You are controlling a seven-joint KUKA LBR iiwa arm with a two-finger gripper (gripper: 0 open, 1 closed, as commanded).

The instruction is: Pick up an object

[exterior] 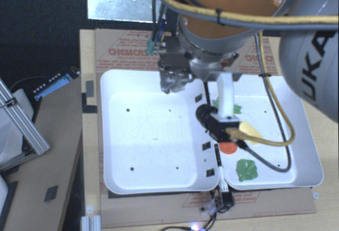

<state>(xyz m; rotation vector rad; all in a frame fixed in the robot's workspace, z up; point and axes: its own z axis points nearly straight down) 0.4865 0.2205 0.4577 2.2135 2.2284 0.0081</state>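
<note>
Hand: the hand [174, 80] hangs over the far right corner of the left bin [114, 118]. Whether it is released or clenched cannot be told from this slant, and nothing is seen in its grasp.
Step in hand: judged to be target selection and approach; no object is lifted yet.
Objects: all 3 lie in the right bin [306, 151] — an orange piece [228, 148] close to the shared wall, a green piece [246, 169] just nearer the front rim, and a second green piece [234, 108] farther back, partly hidden.
Recommended target: the front green piece. It sits apart from the wall and looks flat.
Approach: cross the shared wall, centre over the piece, then descend vertically.
Risk: the orange piece lies near — a skewed descent could push either one aside.
</note>
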